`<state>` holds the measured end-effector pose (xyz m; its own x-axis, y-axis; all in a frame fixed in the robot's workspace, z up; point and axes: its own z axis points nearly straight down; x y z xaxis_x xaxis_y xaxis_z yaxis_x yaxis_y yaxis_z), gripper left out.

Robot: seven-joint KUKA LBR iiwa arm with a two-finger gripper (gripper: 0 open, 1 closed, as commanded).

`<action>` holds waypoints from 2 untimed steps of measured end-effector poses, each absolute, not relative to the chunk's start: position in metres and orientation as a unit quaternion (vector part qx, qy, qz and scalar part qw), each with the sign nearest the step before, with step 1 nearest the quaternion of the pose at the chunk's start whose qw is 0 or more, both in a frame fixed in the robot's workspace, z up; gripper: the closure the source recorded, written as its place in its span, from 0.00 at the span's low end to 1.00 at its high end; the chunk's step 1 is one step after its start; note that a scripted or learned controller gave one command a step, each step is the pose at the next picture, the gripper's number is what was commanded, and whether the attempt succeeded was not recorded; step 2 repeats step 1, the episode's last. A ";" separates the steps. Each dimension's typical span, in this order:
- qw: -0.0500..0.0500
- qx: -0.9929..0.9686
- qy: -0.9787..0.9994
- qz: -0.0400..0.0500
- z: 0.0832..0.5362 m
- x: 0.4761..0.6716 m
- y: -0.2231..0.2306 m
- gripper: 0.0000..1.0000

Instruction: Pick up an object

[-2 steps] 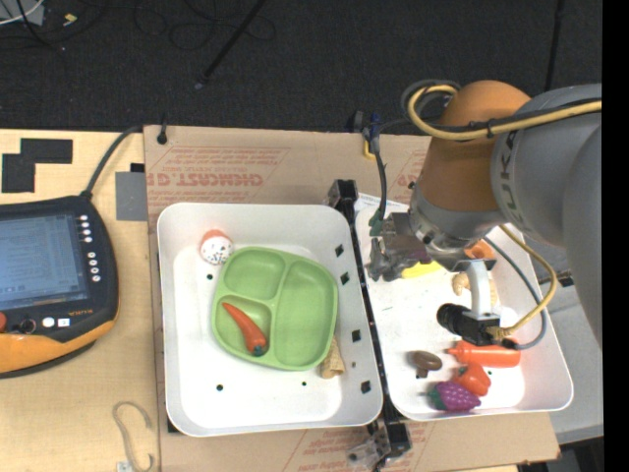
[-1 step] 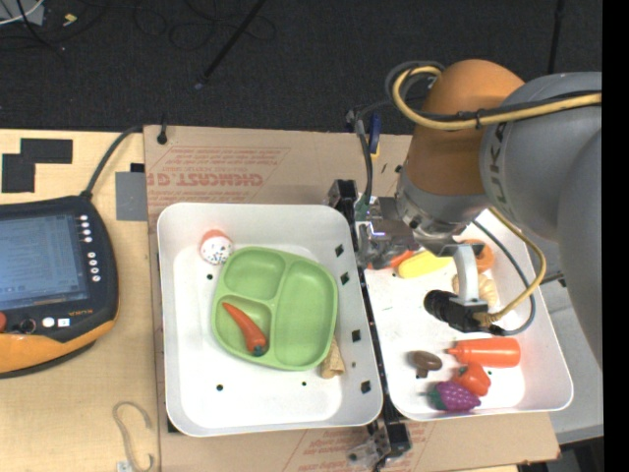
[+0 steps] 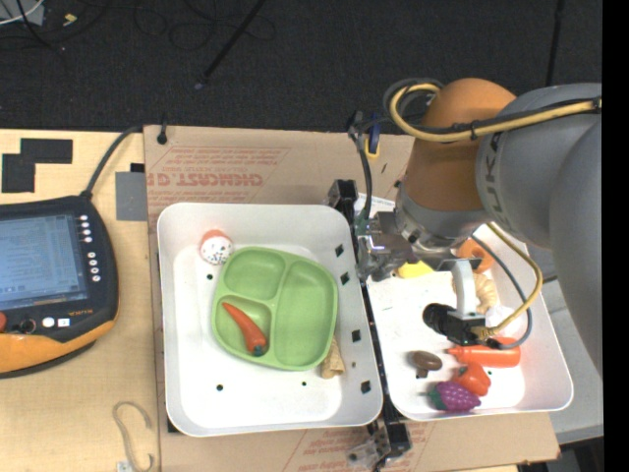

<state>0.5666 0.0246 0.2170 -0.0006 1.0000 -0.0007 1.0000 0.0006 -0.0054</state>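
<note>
I've got the grey arm w/ orange band over the right white bin (image 3: 550,386); gripper (image 3: 388,249) sits near its top-left corner, state I can't tell. Nothing visibly lifted, so pick's prob. not done. Candidates below: orange plastic carrot (image 3: 488,356), purple toy grapes (image 3: 454,396), brown mushroom-shaped toy (image 3: 425,362).

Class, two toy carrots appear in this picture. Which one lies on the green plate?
The carrot in the left bin, resting in the green plate's lower-left compartment. The other carrot lies directly on the right bin's floor.
</note>
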 end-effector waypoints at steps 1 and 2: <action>0.001 -0.707 -0.707 0.001 0.219 0.566 0.031 1.00; 0.001 -0.707 -0.707 0.001 0.219 0.566 0.031 1.00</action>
